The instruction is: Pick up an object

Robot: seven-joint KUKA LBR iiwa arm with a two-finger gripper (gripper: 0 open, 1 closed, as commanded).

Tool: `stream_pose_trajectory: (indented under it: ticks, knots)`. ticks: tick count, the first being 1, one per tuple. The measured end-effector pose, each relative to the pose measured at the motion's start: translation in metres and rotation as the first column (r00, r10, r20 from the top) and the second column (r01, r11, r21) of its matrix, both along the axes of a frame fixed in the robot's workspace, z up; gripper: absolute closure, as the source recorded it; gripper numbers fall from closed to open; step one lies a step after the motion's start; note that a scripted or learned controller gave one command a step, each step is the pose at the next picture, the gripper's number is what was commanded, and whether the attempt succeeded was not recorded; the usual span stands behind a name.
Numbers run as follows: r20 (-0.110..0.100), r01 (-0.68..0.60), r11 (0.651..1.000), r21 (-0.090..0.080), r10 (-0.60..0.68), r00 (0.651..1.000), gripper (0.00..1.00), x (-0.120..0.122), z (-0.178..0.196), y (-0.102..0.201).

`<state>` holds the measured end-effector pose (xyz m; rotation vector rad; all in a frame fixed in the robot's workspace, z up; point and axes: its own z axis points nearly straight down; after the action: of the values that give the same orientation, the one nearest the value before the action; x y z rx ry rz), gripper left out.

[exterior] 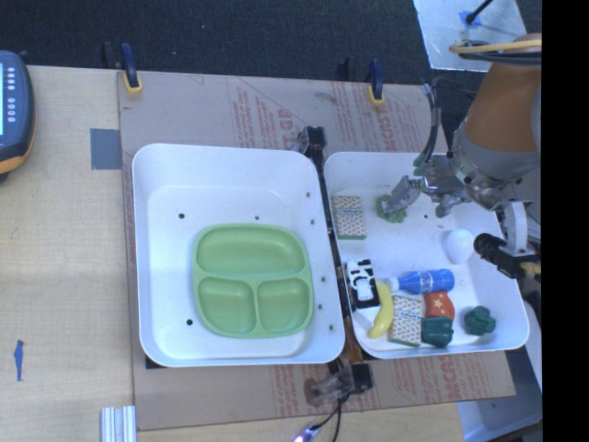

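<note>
My gripper [405,194] hangs low over the far part of the right bin [368,166], on the grey arm with its orange band [502,109]. A small green leafy object [390,209] lies right at its tip, partly covered by it; whether they touch is unclear. Elsewhere in this bin lie a checkered packet [349,216], a white egg-shaped object [458,243], a blue bottle [425,281], a yellow banana [383,313], a black-and-white item [361,279], a patterned box [406,320] and green toys [479,320].
The left bin [156,247] holds a green divided plate [251,279]. A black clamp [315,141] sits where the two bins meet at the far edge. A black handle-like part [497,254] juts in from the right over the right bin.
</note>
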<state>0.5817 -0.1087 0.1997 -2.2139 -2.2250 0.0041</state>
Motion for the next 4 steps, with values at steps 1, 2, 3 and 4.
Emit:
stream_pose_trajectory:
  ticks: [1,2,3,4]
  knots:
    - [-0.002,-0.003,1.0,-0.003,0.003,1.0,0.0,0.045,-0.114,-0.015]
    - [0.004,-0.002,1.0,-0.001,0.002,1.0,0.0,0.076,-0.107,-0.035]
    - [0.009,-0.005,1.0,-0.002,0.005,1.0,1.0,0.078,-0.093,-0.036]
    - [0.01,-0.002,1.0,0.0,0.002,1.0,1.0,0.077,0.008,0.001]
